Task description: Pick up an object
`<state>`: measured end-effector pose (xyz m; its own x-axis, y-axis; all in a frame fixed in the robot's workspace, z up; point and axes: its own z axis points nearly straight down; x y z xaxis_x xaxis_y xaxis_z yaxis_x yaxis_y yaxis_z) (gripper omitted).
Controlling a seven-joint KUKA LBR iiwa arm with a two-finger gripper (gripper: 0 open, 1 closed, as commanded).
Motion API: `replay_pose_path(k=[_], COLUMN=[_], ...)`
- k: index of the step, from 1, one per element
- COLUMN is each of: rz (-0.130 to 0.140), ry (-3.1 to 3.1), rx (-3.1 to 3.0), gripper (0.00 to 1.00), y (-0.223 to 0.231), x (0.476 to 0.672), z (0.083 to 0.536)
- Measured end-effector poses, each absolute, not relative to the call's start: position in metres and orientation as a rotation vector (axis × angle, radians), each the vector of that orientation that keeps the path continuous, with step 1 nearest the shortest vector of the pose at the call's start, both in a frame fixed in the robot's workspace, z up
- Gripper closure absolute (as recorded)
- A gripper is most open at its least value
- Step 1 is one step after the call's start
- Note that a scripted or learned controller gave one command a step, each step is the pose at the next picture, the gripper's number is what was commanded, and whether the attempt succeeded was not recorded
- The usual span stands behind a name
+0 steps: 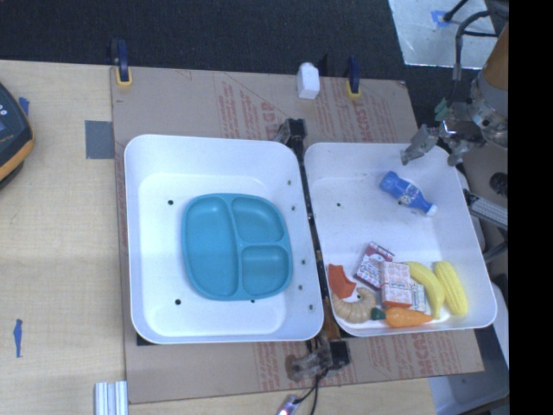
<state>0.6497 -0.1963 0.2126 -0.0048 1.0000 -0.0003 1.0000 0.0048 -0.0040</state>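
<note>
My gripper (pixel 436 151) hangs over the far right corner of the right bin (pixel 346 188), open, with nothing between its fingers. A small blue bottle (pixel 406 192) lies on its side just in front of it and a little to the left, apart from the fingers. Along the bin's front edge lies a cluster of toy food: a red-and-white snack packet (pixel 386 279), two yellow pieces (pixel 441 288), an orange carrot (pixel 406 318), a beige pastry (pixel 354 305) and a red-orange piece (pixel 339 278).
The left bin (pixel 155 232) holds a blue divided plate (pixel 238 245). Both bins sit on a brown board clamped at the back. A white block (pixel 308 79) stands behind the bins. A dark device (pixel 10 132) lies at the far left.
</note>
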Motion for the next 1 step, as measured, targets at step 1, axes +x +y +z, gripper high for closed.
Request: replay_pose_path(k=[1], rz=[0.007], ry=[-2.223], rx=[-2.213], gripper=[0.0], y=[-0.2114], x=[0.6554], z=[0.0906])
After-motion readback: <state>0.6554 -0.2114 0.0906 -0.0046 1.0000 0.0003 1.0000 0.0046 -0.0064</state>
